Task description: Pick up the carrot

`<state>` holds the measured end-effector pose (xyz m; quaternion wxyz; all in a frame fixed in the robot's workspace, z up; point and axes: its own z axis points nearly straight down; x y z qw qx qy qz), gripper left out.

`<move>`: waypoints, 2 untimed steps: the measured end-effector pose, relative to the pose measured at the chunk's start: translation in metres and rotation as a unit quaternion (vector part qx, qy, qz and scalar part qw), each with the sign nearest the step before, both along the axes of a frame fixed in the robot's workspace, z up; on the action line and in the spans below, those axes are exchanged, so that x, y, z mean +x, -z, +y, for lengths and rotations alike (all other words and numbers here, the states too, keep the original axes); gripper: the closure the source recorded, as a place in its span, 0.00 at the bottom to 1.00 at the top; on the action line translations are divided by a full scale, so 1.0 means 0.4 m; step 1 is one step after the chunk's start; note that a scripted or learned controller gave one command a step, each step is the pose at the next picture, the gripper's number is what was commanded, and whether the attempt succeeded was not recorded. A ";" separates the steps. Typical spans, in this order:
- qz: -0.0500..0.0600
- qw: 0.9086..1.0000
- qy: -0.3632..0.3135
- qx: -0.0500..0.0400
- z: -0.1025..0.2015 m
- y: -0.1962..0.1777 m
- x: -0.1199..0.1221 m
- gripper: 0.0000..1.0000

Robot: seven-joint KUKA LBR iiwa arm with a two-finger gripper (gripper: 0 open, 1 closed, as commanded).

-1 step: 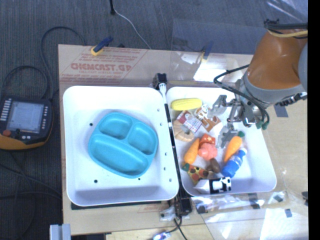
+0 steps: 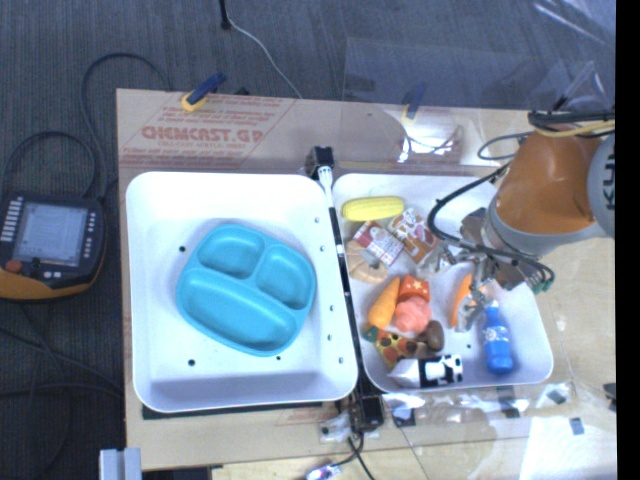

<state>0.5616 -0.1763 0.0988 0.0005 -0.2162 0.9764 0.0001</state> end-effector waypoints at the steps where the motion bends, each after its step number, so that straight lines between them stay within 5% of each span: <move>1: -0.011 1.000 -0.010 -0.002 0.032 0.016 -0.076 0.00; 2: -0.013 1.000 -0.009 -0.004 0.033 -0.013 -0.070 1.00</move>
